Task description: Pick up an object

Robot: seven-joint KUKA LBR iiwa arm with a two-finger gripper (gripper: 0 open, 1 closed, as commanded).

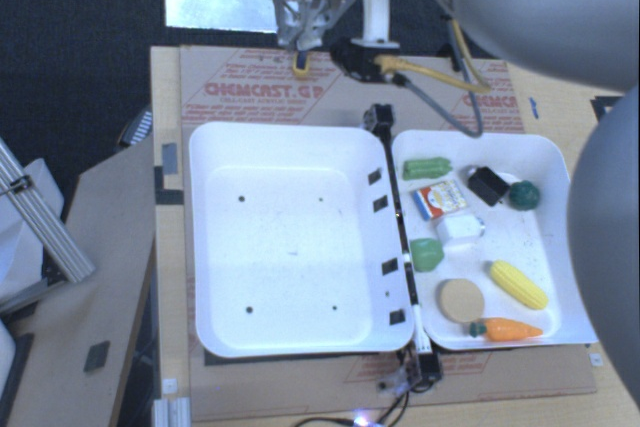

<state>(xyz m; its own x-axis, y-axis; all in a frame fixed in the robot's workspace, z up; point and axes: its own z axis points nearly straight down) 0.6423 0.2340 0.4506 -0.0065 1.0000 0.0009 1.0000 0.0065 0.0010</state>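
1. Raised high over the far edge of the bench, the grey two-finger gripper (303,33) is seen pointing down with its fingertips drawn close together; nothing is held between them, and a small yellow piece on the board just below is not identified.
2. At the left, the first shallow white plastic bin (215,245) is shown with only small dark marks on its floor, a layout judged to leave it free as a drop place.
3. Between the bins, a black hinge-like strip (395,235) is seen joining them side by side.
4. At the right, the second shallow white plastic bin (556,215) is shown with every candidate gathered in it: a green pod-shaped toy (427,168), a red, white and blue small box (440,199), a white block (461,228), a green rounded piece (426,255), a tan flat disc (461,299), an orange toy carrot (510,328), a yellow toy corn cob (518,283), a black small block (487,185) and a dark green ball (523,195).
5. No object is judged picked yet; the gripper is well apart from the filled bin.
6. Both bins are set on a tan board printed in red (260,90), itself placed on a pale bench; dark flooring and a bright sheet are seen beyond.
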